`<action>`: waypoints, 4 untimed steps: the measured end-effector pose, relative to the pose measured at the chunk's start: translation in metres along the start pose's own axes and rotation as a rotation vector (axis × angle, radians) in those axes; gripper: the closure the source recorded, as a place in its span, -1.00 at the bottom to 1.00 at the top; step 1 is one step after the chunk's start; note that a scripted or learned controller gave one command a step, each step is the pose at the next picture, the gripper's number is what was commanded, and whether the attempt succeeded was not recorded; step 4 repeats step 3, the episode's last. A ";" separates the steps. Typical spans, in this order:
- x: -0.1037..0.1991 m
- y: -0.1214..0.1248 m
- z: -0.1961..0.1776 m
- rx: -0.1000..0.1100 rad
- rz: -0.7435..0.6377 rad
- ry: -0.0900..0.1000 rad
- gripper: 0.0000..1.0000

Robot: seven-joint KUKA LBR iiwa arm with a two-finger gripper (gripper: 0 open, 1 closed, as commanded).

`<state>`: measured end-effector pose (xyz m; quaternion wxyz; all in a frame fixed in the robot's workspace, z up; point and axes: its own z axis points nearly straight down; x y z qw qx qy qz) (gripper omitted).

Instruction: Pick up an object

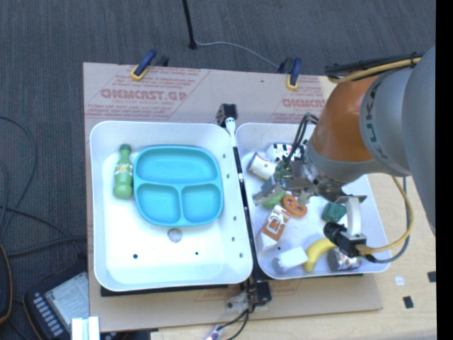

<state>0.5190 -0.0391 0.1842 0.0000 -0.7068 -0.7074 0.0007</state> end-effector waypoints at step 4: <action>0.018 0.044 -0.001 -0.002 -0.001 0.001 1.00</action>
